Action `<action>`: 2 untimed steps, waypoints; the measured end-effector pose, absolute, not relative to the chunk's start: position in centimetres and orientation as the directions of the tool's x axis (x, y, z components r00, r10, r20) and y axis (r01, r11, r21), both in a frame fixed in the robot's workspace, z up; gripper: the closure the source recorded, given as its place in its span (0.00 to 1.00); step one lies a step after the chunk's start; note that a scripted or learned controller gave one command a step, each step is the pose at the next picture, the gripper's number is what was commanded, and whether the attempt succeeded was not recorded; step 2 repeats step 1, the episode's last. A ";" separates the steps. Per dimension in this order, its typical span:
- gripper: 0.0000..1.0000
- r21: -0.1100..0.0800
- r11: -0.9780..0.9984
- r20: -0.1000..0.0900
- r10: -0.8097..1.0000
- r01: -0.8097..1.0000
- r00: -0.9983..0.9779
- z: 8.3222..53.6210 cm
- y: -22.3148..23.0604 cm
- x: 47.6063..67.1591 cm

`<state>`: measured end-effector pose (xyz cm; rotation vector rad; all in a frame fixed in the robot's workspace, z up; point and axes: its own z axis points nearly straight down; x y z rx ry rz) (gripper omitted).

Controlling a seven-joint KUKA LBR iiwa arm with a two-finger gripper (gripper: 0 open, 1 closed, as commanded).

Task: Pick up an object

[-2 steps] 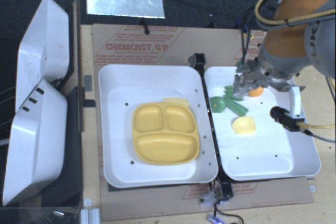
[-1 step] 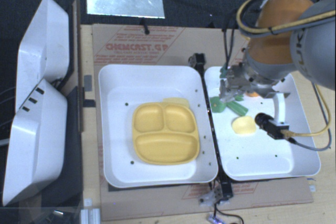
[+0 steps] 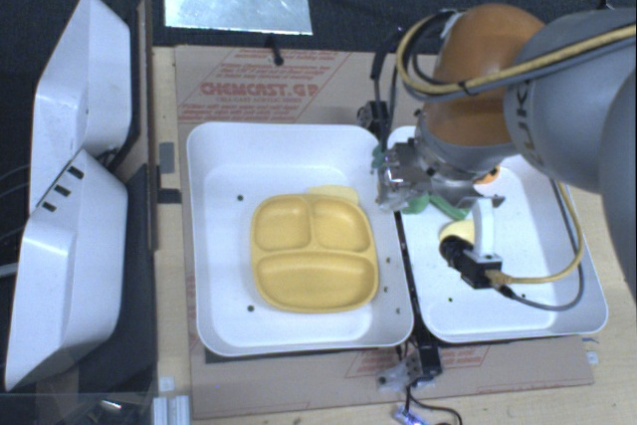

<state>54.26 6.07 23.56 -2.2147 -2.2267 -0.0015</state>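
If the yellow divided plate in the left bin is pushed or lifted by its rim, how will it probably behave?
The yellow plate looks like moulded plastic: probably stiff and light. Lying flat in the left bin, it would likely slide, not tip. Its smooth rounded rim may slip.

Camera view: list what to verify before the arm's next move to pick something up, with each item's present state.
1. A target in plain sight: ok. The yellow plate lies flat and uncovered in the left bin.
2. Gripper above that plate: not ok. It hangs at the left edge of the right bin.
3. Gripper free of any load: cannot tell; the wrist hides it.
4. Right bin's contents readable: not ok. A green thing lies partly under the arm.
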 end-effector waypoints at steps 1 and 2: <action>1.00 0.000 0.004 0.001 1.000 1.000 -0.004 22.9 10.3 52.1; 1.00 0.000 0.004 0.001 1.000 1.000 -0.004 22.9 10.3 52.1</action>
